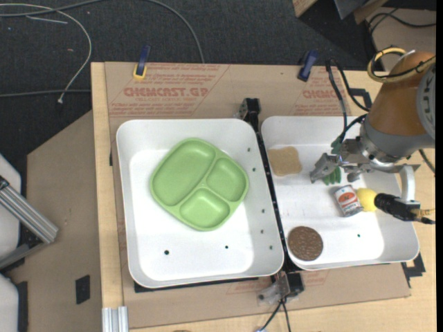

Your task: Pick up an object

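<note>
My gripper hangs low over the middle of the right bin, the arm coming in from the right. A small green thing shows just beneath it, partly hidden; whether it is gripped is unclear. A small can with a red and white label lies just below and right of the gripper. To the gripper's left lies a tan square pad, and a brown round disc rests at the bin's near left corner.
The left bin holds a green divided plate. A raised wall between the two bins runs close to the tan pad. Clamps and cables sit along the bench's back edge.
</note>
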You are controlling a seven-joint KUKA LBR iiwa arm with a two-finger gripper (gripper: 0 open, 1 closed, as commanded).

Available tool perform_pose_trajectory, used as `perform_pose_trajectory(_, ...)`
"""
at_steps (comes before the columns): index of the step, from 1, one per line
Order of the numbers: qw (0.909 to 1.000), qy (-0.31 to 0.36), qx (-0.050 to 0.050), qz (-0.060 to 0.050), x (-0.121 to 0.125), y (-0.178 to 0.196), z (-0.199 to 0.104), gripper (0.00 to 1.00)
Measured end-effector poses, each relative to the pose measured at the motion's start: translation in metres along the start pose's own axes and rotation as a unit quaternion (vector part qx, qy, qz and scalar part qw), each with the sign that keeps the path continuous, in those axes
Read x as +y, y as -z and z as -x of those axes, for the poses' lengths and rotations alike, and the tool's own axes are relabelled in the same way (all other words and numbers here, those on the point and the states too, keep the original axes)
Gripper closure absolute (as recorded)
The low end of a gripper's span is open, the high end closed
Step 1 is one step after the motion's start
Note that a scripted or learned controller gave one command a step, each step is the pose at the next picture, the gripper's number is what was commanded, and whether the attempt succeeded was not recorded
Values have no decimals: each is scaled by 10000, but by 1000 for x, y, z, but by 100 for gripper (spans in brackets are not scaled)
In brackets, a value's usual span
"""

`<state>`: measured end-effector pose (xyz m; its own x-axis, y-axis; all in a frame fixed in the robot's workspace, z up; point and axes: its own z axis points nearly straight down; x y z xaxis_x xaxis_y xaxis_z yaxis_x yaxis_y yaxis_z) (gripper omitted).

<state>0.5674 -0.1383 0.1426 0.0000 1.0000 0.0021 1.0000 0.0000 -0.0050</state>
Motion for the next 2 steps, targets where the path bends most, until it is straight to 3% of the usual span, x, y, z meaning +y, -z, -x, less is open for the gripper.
perform_pose_trajectory(1,10000,-1,3,-9,-1,-53,-1,0)
perform_pose_trajectory(2,10000,-3,-3,27,1,-38,-1,100)
